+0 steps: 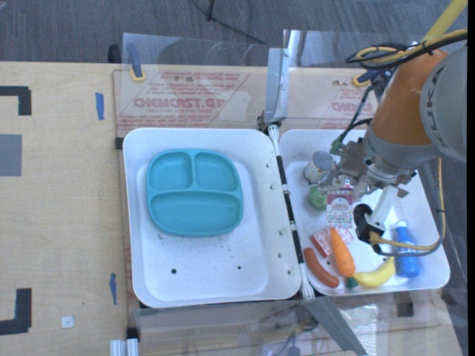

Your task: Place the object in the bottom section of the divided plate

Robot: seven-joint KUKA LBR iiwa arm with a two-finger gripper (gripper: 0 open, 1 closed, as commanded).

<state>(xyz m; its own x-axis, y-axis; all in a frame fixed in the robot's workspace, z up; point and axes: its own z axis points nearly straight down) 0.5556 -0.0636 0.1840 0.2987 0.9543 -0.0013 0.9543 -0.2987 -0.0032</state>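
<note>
A teal divided plate lies in the left bin; its wide bottom section has nothing in it, and neither do the two small top sections. My gripper hangs low over the back of the right bin, just above a pink-and-white carton. Beside it are a silver can and a green item. I see nothing held between its fingers.
The front of the right bin holds a carrot, a sausage, a banana, a blue bottle and a red packet. A raised divider separates the bins. The arm's cable droops over the bin.
</note>
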